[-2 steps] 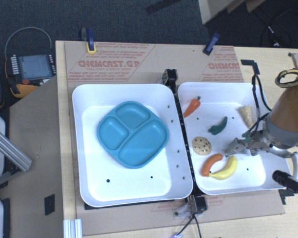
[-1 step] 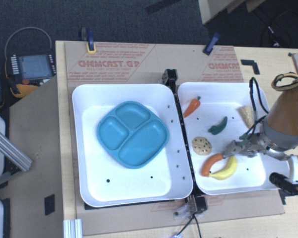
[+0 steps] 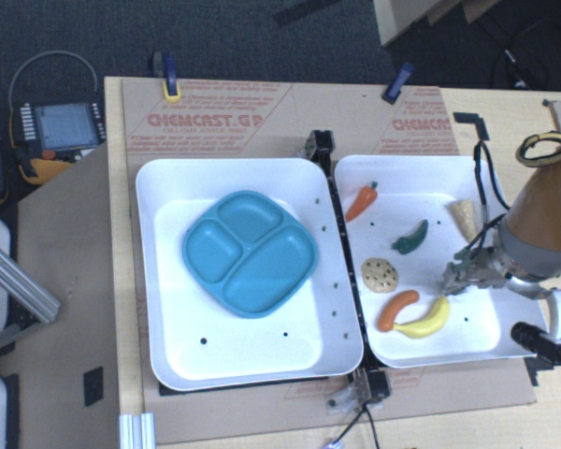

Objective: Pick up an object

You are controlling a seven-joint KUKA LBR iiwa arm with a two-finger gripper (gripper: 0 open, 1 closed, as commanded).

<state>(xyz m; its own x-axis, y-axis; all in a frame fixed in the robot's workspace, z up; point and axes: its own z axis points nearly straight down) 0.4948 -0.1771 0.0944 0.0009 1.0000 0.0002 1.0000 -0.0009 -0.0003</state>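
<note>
Gripper (image 3: 456, 279) low in right bin (image 3: 430, 171), just above banana (image 3: 424, 320).

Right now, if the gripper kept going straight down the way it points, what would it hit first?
Probably the banana, lying just below and left of the gripper. Depth is hard to judge here, so it could instead land on the bare floor of the right bin.
</note>
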